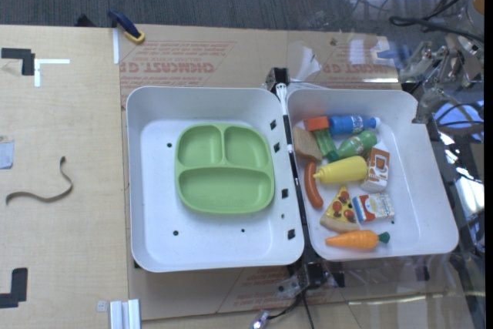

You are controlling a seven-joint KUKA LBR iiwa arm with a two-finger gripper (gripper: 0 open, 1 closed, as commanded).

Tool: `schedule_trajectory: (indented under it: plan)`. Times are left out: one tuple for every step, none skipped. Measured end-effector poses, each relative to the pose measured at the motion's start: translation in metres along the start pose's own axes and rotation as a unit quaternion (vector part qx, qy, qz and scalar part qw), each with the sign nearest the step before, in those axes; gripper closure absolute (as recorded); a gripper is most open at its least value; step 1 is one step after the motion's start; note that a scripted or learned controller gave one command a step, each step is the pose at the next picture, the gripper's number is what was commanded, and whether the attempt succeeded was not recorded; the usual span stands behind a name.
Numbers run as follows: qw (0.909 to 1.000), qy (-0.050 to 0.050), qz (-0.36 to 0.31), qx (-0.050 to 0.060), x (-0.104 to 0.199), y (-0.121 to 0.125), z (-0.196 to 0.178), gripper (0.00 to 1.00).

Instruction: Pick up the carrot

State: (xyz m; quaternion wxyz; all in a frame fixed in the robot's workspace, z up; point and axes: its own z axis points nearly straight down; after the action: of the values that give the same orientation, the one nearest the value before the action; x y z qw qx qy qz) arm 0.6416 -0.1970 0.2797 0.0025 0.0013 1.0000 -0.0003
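Left bin (139, 189): is holding a green divided plate (226, 169), lying flat near the middle.

Right bin (431, 189): is holding a cluster of toy food. A blue bottle (352, 123) and a green bottle (357, 142) are lying toward the far side; a yellow mustard bottle (340, 169) is lying across the middle; a red sausage (312, 186) is resting along the left wall; a pizza slice (340, 209) and small cartons (376, 207) are sitting nearer the front.

Carrot (353, 240): is lying on its side at the near edge of the right bin, orange body pointing left, green top at the right, just in front of the pizza slice and apart from the front wall.

Gripper (443, 77): is hanging beyond the far right corner of the right bin, well apart from the carrot. Its metal parts are blurring into the clutter there, so I cannot tell how it is set.

Step in hand: by judgement, the approach is only beginning; nothing is being grasped. The next move is calling for travel over the bin to the near edge, then a descent across the carrot's narrow width, avoiding the pizza slice.
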Motion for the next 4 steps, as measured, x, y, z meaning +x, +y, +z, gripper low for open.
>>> schedule_trajectory:
  plan:
    - [0.9963,0.001,-0.086,-0.001,0.060,0.073,0.035,0.00]
    - [0.9882,0.002,-0.153,-0.001,0.147,0.133,0.078,0.00]
    - [0.9758,0.002,-0.219,-0.001,0.144,0.153,0.088,0.00]
    - [0.9701,0.002,-0.243,-0.001,0.157,0.161,0.087,0.00]
